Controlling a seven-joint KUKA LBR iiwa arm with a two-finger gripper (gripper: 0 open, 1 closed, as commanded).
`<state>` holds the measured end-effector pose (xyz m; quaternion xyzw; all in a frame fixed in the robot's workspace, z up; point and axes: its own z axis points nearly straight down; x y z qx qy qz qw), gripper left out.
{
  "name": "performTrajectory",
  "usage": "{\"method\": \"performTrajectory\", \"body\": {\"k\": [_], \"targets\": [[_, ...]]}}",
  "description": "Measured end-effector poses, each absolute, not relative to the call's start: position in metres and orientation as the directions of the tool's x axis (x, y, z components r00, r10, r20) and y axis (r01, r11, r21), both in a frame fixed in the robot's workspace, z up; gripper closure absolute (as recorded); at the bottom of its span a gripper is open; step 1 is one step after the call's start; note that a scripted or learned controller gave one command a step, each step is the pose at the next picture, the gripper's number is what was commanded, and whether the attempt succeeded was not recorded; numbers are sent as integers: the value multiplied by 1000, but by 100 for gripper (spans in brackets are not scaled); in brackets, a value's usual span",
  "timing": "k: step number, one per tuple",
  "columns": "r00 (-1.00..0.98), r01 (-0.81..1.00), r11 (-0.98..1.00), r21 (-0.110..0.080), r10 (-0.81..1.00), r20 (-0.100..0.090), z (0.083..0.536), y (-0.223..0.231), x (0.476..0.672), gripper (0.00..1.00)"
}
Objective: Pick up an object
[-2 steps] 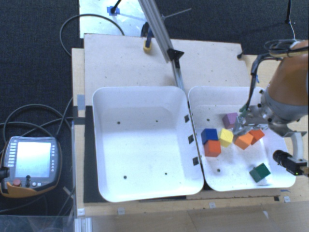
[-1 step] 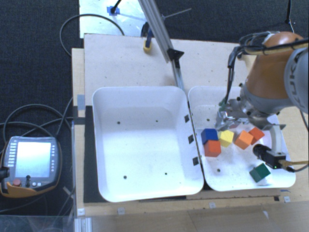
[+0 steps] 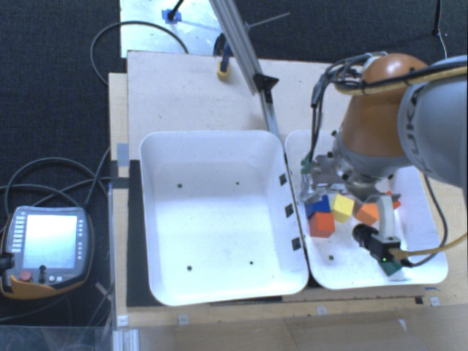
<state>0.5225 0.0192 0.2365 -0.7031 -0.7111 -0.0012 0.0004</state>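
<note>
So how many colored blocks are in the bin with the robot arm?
4 that I can see, all clustered in the right bin: a blue block, a red block, a yellow block and an orange block. The arm may hide more.

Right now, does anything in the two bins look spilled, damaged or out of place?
Nothing stands out. The blocks, among them an orange-red block and a yellow block, sit clustered inside the right bin, under the arm.

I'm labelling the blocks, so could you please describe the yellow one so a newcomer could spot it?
Find the right-hand white bin, under the grey and orange arm. A small cluster of blocks lies in it; the yellow block sits between a blue block and an orange block, the only yellow one.
</note>
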Motion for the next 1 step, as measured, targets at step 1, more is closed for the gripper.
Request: {"method": "performTrajectory", "body": {"k": [1], "targets": [[-10,1000,10,1,1000,2,230,63,526,100]]}}
